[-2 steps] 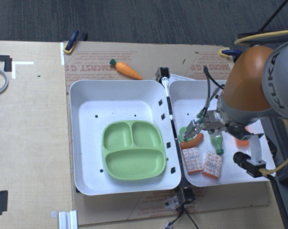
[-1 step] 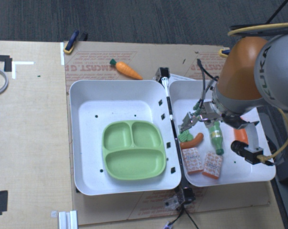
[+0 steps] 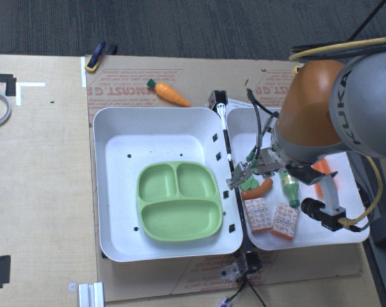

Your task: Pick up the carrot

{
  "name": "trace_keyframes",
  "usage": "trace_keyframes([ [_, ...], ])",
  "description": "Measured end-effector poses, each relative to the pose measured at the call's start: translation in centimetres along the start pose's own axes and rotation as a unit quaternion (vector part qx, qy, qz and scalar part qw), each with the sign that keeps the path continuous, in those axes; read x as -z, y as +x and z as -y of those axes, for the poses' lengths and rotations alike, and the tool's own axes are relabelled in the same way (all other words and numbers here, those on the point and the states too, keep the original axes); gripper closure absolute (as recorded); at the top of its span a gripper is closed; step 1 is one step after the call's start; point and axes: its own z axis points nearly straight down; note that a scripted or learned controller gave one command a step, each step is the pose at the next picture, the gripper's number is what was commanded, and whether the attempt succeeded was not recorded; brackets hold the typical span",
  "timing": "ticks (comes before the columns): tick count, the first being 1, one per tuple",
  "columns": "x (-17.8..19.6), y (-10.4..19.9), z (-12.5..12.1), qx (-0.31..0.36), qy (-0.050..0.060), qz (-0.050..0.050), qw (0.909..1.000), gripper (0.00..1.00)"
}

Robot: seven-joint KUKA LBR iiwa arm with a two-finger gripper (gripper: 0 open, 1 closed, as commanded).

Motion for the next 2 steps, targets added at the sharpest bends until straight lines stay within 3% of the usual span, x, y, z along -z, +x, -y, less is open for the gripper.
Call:
trace_keyframes([
  [1, 5.9, -3.8, 0.2, -0.002, -0.001, 0.001, 1.0000, 0.00],
  [2, 0.0, -3.6, 0.7, 0.040, 0.000, 0.000, 0.9992, 0.00],
])
